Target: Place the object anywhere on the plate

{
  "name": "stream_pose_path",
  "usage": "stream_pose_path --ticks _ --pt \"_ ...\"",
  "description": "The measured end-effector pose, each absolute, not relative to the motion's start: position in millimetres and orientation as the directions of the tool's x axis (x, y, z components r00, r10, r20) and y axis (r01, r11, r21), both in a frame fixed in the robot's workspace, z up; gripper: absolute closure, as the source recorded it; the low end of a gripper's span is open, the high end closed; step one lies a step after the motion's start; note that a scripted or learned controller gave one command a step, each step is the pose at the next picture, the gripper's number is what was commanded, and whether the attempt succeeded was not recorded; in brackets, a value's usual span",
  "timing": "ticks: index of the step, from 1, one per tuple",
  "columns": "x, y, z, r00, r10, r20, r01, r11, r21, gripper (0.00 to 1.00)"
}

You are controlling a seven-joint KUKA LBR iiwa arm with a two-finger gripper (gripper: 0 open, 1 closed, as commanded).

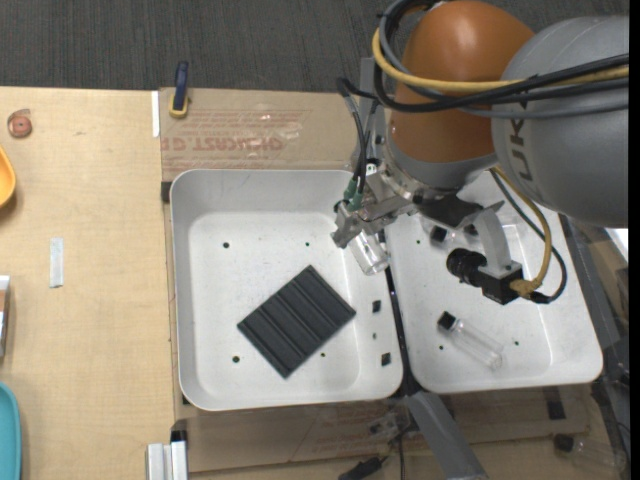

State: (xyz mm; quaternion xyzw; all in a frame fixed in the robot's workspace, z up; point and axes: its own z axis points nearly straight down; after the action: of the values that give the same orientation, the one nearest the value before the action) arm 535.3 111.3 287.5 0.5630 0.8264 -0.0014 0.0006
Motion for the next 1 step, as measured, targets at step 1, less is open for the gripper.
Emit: stream_pose_path --ticks 1 --pt "512.7 170.2 245.5 -0.473 0.881 0.000 0.881 0.473 -0.005 1.00"
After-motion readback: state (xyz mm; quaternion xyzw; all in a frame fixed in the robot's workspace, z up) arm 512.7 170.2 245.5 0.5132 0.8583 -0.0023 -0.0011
